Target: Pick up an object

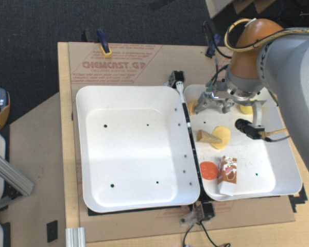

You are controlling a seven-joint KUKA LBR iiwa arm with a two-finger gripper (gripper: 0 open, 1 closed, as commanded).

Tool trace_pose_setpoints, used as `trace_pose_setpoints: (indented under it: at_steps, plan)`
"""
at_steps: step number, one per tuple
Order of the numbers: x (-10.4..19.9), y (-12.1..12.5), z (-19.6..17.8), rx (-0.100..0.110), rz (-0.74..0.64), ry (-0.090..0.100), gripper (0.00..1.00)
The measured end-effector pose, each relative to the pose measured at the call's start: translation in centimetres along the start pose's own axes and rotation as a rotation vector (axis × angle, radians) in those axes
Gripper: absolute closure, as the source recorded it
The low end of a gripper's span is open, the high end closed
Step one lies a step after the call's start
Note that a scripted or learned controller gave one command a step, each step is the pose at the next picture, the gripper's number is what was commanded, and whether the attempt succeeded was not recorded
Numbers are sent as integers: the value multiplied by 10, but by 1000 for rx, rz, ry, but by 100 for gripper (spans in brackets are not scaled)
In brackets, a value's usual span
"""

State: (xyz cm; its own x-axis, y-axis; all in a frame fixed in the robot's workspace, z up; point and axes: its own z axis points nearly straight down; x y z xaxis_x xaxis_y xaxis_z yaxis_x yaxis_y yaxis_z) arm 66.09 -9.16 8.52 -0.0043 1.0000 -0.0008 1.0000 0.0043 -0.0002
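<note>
Grey two-finger tool [215, 103] low in right white bin [283, 181]; finger state indeterminable. Tan cone-shaped piece [208, 136] just beneath toward camera, long axis crosswise.

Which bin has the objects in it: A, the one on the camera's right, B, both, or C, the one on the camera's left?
A: the red disc, carton and yellow pieces all lie in the right bin; the left bin shows bare white floor.

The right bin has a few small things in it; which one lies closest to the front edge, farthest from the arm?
The red and white carton, lying in the right bin at its near rim. The orange disc sits beside it, and the yellow piece is farther back, toward the gripper.
</note>
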Motion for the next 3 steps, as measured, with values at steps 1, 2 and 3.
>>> trace_pose_setpoints:
  at_steps: [1,2,3]
  plan:
    - [-2,0,-11,-3,3,0,100]
    - [-11,-41,1,6,7,2,100]
    - [20,9,-220,-21,0,-2,100]
